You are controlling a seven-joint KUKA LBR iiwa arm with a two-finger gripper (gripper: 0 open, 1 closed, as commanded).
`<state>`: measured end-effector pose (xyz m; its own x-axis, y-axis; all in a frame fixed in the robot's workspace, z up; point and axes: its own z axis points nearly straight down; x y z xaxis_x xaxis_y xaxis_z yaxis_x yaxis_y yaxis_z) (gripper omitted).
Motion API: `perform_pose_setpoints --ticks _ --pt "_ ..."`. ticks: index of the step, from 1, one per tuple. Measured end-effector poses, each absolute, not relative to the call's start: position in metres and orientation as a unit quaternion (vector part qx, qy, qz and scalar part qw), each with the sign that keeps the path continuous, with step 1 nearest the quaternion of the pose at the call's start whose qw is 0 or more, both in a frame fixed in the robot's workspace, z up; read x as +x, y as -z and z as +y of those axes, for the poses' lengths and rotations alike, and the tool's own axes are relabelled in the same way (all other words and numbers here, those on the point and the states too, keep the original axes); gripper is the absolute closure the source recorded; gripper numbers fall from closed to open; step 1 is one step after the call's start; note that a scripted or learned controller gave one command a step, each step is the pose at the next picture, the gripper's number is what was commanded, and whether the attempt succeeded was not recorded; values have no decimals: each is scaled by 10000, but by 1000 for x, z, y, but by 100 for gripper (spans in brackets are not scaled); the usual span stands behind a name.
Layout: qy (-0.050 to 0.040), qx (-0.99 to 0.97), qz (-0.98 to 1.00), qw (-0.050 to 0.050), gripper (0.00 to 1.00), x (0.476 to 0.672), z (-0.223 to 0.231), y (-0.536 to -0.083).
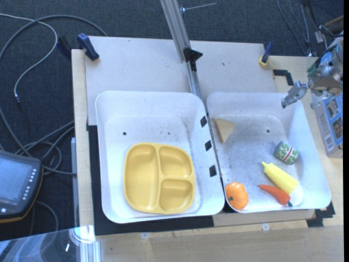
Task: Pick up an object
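Yellow bottle (281, 177) lies diagonally, cap toward upper-left.

- tray (159, 178): plain pale yellow
- two bins (147, 113): white, finely speckled dark
- round fruit (237, 195): orange
- carrot (274, 193): orange-red
- bottle (281, 177): yellow with a white end
- small can (286, 153): green and white pattern
- wedge (223, 129): tan
- corner clamp (87, 45): blue

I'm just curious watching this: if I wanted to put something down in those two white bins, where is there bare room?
Left bin: a bare strip along the far side, beyond the yellow divided plate. Right bin: the middle, between the tan wedge and the green-and-white ball. Its near edge is crowded: orange fruit, yellow bottle, carrot.
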<state>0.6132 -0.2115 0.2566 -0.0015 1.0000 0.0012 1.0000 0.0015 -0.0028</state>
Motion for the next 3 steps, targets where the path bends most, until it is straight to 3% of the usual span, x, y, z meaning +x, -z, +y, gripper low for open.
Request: perform_pose_setpoints --ticks 1,3 --pt "-7 -7066 -7076 14 0 613 -212 -257" --pt "-19 -7070 -7072 43 0 606 -203 -148"
